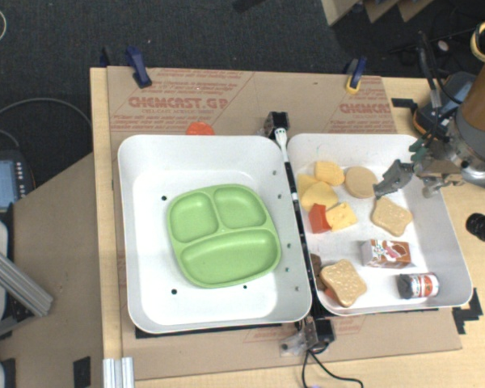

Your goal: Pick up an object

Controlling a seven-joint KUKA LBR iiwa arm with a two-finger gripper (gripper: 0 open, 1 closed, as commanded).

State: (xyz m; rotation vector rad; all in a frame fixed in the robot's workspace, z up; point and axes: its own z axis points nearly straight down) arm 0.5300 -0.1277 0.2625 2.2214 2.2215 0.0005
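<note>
The right bin (pixel 449 217) holds several toy foods: yellow cheese pieces (pixel 330 173), a round tan biscuit (pixel 360 182), a red block (pixel 319 219), a toast slice (pixel 390 216), a brown carton (pixel 385 253), a bread slice (pixel 343 283) and a small can (pixel 418 285). My gripper (pixel 411 182) hangs over the bin's upper right part, just above the toast slice and right of the biscuit. Its fingers are spread open, and nothing sits between them.
The left bin (pixel 137 176) contains a green divided plate (pixel 224 234). A black clip (pixel 276 124) sits at the top of the seam between the bins. Blue clamps (pixel 137 67) hold the cardboard base. The arm's body (pixel 473 120) fills the right edge.
</note>
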